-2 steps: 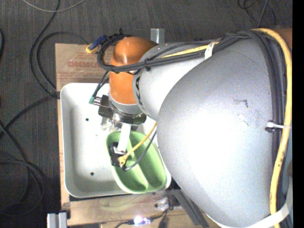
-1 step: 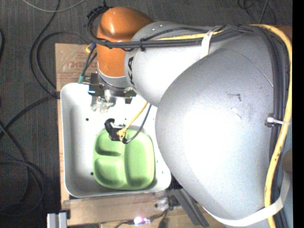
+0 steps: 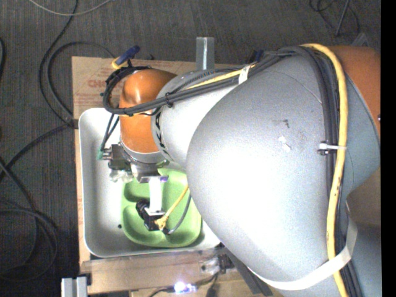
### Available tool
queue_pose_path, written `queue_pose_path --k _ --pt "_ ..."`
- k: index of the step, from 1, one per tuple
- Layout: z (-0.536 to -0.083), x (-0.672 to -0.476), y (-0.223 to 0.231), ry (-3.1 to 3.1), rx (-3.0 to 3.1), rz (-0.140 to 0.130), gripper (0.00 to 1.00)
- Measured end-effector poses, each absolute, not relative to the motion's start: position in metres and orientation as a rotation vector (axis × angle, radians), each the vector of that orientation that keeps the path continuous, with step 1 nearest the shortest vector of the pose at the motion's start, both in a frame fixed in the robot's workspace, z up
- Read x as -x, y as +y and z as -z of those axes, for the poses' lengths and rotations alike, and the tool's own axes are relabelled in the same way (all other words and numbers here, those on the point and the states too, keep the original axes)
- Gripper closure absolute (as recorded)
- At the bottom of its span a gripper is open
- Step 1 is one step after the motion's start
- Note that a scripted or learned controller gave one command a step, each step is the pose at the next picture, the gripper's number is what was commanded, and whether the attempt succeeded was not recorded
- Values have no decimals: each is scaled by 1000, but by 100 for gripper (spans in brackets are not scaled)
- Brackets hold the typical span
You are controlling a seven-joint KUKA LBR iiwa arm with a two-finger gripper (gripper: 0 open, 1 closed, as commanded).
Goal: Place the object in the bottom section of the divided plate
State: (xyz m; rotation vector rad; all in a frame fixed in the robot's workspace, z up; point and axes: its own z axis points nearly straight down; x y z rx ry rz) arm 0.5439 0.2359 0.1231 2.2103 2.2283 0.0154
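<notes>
Arm [image 3: 266, 166]: grey, bulky, reaching in from the right and covering most of the bench; orange band [image 3: 139, 110] above the wrist, with dark cables looped around it. Bin [image 3: 93, 184]: white, shallow, with rounded corners, at the left of the view; it sits on a brown board [image 3: 93, 73]. Plate [image 3: 133, 224]: lime green and glossy, with raised ridges dividing it into sections; it lies in the near right part of the bin, its right side hidden beneath the arm. Gripper [image 3: 137, 169]: pointing down over the plate's upper left section; whether it is open or closed cannot be told. The object to be placed cannot be made out; the arm hides much of the plate.
</notes>
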Motion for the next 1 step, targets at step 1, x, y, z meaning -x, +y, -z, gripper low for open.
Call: queue_pose_path --k 1 --pt "-211 -510 160 1995 -2425 9 100"
